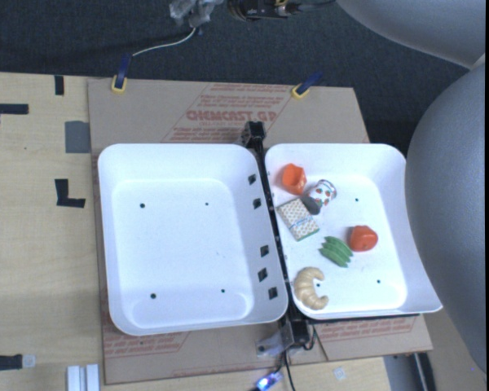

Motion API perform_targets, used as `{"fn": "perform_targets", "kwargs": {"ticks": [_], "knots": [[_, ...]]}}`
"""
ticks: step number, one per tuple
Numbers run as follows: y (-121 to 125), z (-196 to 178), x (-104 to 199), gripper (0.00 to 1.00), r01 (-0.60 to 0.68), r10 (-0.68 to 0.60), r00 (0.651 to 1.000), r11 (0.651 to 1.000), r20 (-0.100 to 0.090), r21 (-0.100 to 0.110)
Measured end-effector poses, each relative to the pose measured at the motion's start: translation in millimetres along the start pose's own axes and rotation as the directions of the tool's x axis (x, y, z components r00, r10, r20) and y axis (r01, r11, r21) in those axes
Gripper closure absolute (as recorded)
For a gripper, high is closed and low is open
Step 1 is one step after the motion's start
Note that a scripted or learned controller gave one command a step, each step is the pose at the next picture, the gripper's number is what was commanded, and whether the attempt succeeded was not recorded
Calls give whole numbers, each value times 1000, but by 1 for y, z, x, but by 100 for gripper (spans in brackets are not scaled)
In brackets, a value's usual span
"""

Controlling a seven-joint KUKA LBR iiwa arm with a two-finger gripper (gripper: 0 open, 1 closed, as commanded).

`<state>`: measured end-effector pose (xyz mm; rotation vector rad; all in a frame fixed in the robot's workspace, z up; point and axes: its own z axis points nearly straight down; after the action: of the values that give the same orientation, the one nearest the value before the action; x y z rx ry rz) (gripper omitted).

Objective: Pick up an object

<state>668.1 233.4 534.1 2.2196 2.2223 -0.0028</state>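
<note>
Well up at the top edge of the view, above the dark floor beyond the counter (pixel 33 218), hangs the end effector (pixel 197 2), blurred, so its state I cannot tell. Nothing sits between its fingers. All the objects lie in the right bin (pixel 391 165): an orange piece (pixel 292 177) near the far-left corner, a round patterned toy (pixel 322 192) beside a speckled block (pixel 298 219), a green pod (pixel 337 251), a red tomato-like piece (pixel 363 238), and a croissant (pixel 310 287) (nearest the front-left corner). Beside it sits the left bin (pixel 114 186).
</note>
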Motion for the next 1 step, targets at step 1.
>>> {"fn": "perform_targets", "kwargs": {"ticks": [1], "knots": [[0,0,0,100,0,0,1000,1000,0,0]]}}
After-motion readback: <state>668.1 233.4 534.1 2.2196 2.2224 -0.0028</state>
